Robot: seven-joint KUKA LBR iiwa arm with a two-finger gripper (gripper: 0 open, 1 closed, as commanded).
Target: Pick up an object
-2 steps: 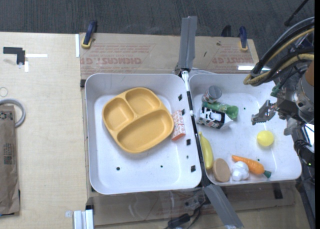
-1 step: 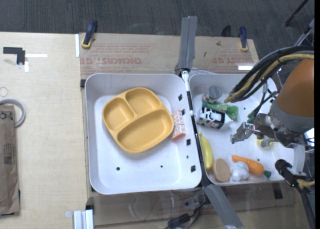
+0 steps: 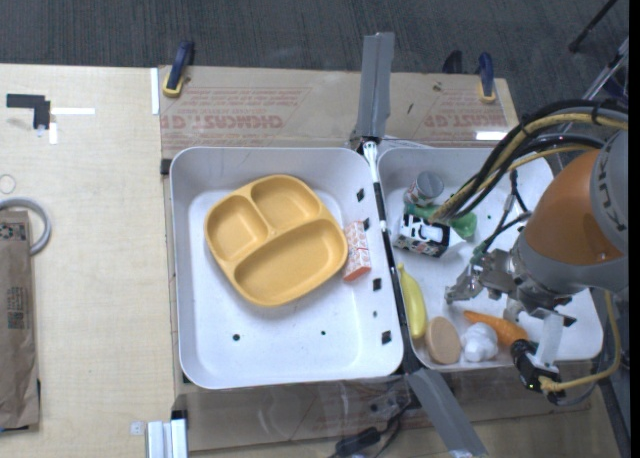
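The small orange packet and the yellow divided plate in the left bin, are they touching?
Touching. In the camera view the orange packet lies against the right rim of the yellow plate, with no gap visible.

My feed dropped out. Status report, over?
Gripper low in right bin, nothing seen held. Carrot, banana lie close by. Yellow plate in left bin.

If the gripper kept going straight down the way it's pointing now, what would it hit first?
Most likely the carrot. The gripper hangs over the right bin, just above the carrot and a white ball, with the tan round piece beside them. Height can't be judged from this slanted view, so bare bin floor is possible.
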